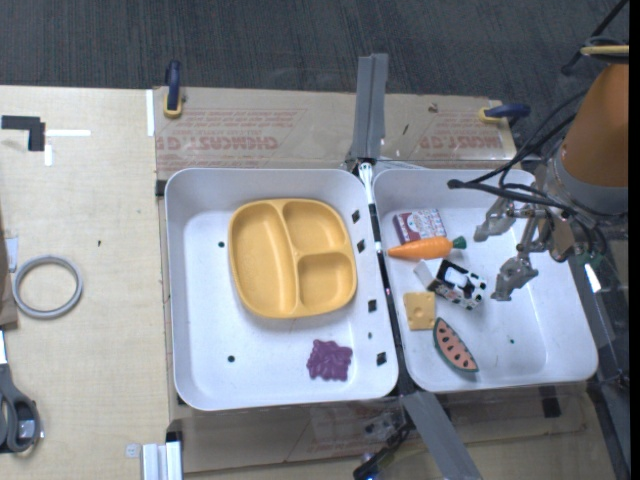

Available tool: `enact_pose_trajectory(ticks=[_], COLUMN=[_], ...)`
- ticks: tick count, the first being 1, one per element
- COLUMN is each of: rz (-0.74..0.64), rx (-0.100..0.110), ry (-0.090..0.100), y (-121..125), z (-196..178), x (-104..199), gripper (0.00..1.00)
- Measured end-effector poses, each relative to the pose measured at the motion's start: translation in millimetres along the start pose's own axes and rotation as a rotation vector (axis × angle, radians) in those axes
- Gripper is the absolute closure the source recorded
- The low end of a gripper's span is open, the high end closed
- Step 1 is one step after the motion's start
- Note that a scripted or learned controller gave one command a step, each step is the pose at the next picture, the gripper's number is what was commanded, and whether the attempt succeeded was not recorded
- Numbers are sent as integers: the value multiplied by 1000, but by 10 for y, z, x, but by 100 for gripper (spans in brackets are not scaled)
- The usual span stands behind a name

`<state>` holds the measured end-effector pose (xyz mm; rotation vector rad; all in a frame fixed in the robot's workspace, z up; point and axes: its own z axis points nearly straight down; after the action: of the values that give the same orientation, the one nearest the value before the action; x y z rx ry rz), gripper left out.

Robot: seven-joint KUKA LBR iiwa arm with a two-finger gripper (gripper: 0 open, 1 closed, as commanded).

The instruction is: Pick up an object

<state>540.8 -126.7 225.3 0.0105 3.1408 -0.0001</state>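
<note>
- Dark grey carpeted floor (pixel 300 18) runs along the top
- Pale wooden surface (pixel 90 368) carries a roll of tape (pixel 45 286) at left
- Brown cardboard sheet (pixel 260 133) held by blue-and-yellow clamps (pixel 174 88) behind the bins
- Even, soft light

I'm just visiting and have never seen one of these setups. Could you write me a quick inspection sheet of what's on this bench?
Surface: wooden bench, left bin, right bin.
Job's things: right bin holds carrot, purple box, cheese wedge, watermelon slice, black-and-white toy; left bin holds yellow divided plate, purple grapes.
Clutter: tape roll, scissors.
Grippers: gripper over right bin, holding nothing.
Cables: black cables beside arm.
Surroundings: dark carpet.
</note>
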Motion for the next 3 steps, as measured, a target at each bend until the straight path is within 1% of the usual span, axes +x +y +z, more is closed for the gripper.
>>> enact_pose_trajectory(ticks=[1,2,3], rz=[248,559,521], rx=[0,5,1], ry=[-1,-4,-1], y=[-28,162,-475], z=[1333,1327,902], x=[-255,-360,90], gripper=[0,0,0])
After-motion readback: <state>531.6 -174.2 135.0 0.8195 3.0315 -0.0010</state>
